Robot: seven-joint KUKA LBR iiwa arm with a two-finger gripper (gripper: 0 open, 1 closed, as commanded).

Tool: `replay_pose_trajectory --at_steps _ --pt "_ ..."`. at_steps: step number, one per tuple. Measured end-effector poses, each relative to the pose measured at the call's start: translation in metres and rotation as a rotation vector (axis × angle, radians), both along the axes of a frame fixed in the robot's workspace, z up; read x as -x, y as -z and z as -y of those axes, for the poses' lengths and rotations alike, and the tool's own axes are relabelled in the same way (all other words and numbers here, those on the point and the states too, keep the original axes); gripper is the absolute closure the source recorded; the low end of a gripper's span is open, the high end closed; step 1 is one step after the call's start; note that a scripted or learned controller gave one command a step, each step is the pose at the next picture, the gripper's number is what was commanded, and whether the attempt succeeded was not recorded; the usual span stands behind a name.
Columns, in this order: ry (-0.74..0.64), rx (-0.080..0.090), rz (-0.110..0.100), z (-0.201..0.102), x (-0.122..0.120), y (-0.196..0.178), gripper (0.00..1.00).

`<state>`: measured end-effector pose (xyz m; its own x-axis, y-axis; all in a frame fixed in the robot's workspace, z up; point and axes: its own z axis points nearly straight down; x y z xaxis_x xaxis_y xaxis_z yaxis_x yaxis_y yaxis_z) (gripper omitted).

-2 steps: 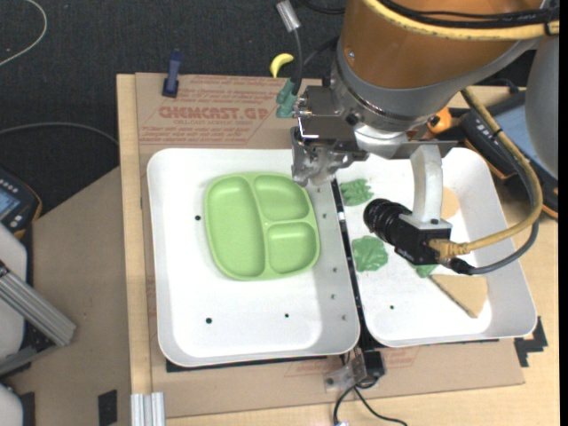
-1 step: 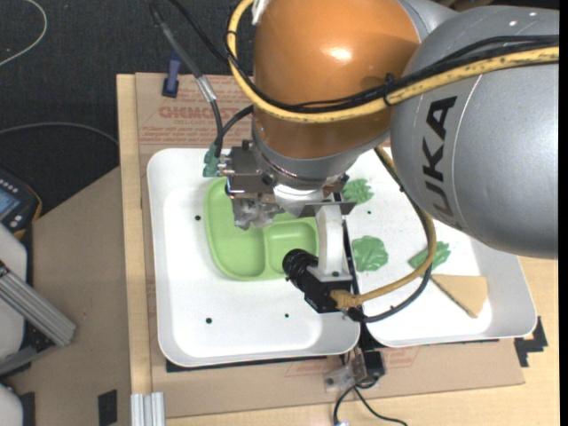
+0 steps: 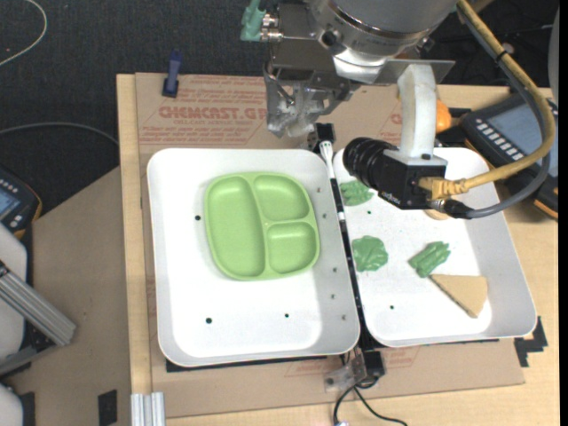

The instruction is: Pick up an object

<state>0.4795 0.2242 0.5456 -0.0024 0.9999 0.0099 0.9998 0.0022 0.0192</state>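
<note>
The claw [image 3: 297, 114] hangs past the bins' far edge; I cannot tell its opening. A tan wedge [image 3: 463, 291] lies beside leafy green pieces [image 3: 429, 257].

Two white bins are sitting side by side: the left bin [image 3: 177, 327] and the right bin [image 3: 506, 273]. One green divided plate [image 3: 261, 226] is lying in the left bin. Three green leafy pieces [image 3: 369, 253] [image 3: 429, 257] [image 3: 354, 192] and one tan wedge [image 3: 464, 292] are lying in the right bin.
</note>
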Motion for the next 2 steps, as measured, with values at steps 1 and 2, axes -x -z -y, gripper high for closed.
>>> replay_pose_trajectory --at_steps 1,2 --pt "-0.002 0.008 -0.016 -0.001 0.0 0.0 1.0" --pt "-0.004 0.006 -0.014 -0.002 0.0 -0.011 1.0"
